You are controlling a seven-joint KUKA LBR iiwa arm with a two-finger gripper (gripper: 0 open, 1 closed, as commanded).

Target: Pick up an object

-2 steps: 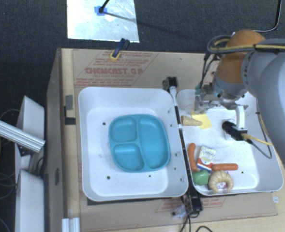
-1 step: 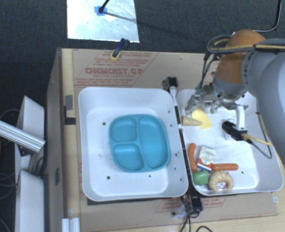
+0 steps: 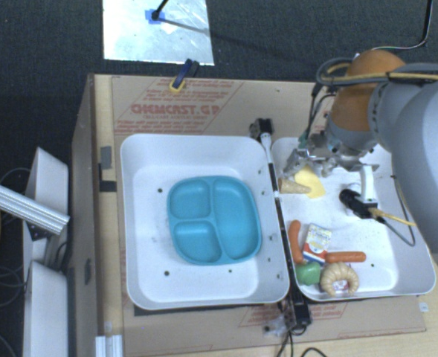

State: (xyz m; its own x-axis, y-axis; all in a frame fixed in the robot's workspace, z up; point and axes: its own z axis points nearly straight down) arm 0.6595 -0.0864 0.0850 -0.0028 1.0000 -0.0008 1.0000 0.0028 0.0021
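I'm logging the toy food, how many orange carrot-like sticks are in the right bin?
2. One carrot stick lies along the right bin's left wall; the other lies crosswise near the front, above the croissant. The arm may hide more.

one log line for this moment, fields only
arm: over right bin | gripper: above yellow piece | grasp: not visible | blue tray: left bin

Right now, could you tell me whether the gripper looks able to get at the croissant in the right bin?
Probably yes: the croissant lies uncovered on top near the bin's front edge, and the gripper hangs over the same bin's far end.
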